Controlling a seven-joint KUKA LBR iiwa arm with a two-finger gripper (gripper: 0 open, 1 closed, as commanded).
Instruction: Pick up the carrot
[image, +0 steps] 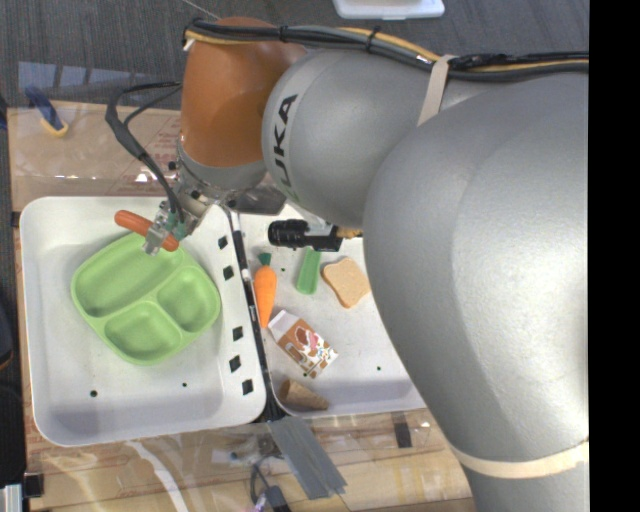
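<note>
Bulking across the right of the frame, the grey arm (480, 250) sits closest to the lens, with its orange band (225, 90) at upper centre and its tool (160, 232) hanging low over the upper part of the left bin (50, 400). That tool is at the upper rim of a green divided plate (150, 300), right against the right end of a reddish sausage (130, 220) that lies across the rim; it is too small and cluttered to show whether it is open or closed, so I cannot tell, and nothing can be said to be gripped. The carrot (264, 293) is in the right bin (380, 375), at centre frame, lying along the bin's left wall with its green top toward the upper edge, well apart from the tool and with the wall between them. Just to its right stands a green block (307, 270), then a bread slice (347, 282); below it lies a printed packet (303, 347), and lower again a brown piece (303, 397) in the bin's bottom corner. The wooden tabletop (150, 470) shows along the bottom of the frame. By my reading the task is barely begun: the carrot is untouched on the bin floor, and the tool is over the wrong bin beside a look-alike orange thing. What is left is everything that counts: crossing to the right bin, coming down over the carrot, closing on it and lifting it clear
</note>
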